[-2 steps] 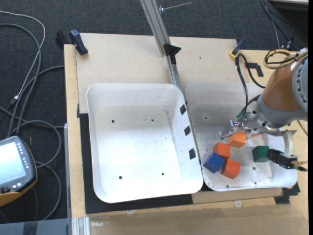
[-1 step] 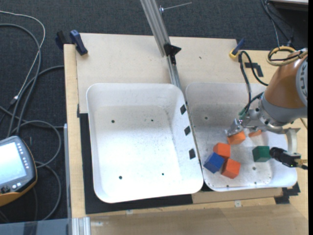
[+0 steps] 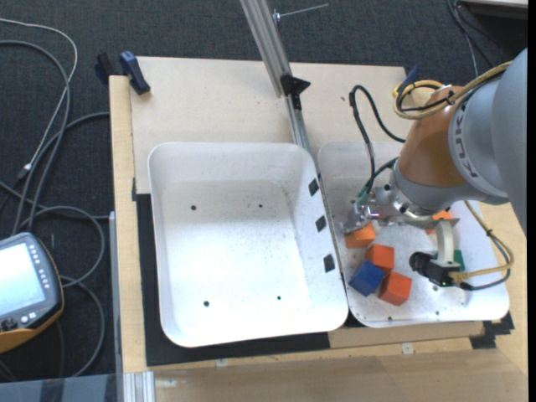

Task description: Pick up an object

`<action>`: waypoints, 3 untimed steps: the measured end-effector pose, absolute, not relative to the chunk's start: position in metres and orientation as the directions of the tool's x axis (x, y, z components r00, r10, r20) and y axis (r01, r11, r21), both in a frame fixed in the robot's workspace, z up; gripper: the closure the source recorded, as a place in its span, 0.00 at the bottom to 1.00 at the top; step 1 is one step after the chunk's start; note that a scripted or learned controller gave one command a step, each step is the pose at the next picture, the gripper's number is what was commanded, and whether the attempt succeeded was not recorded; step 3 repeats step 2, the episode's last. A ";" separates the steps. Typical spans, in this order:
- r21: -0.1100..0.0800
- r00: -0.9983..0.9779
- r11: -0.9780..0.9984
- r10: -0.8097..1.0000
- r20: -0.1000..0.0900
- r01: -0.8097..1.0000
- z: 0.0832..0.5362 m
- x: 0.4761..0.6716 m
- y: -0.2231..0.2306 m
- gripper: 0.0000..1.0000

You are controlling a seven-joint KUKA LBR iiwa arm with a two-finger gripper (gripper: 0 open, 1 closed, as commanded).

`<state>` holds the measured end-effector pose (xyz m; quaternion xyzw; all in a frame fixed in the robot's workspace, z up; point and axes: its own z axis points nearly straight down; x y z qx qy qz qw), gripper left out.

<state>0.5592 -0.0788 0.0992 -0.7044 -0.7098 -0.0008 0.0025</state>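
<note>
Here the two-finger metal gripper (image 3: pixel 362 221) sits low in the right shallow white bin (image 3: pixel 469 308), touching a small orange block (image 3: pixel 360 238); its opening cannot be determined.

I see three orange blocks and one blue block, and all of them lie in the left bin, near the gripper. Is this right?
Not quite. The camera view shows the orange blocks and the blue block in the right bin, not the left bin. The rest holds: they lie near the gripper, which is down in that same bin.
</note>
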 end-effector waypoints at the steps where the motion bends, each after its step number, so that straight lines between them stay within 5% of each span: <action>1: 0.010 -0.004 0.004 1.000 0.000 1.000 0.204 0.578 -0.059 1.00; 2: 0.002 -0.009 0.009 1.000 0.003 1.000 0.206 0.591 0.013 1.00; 3: 0.002 -0.009 0.009 1.000 0.003 1.000 0.206 0.591 0.013 1.00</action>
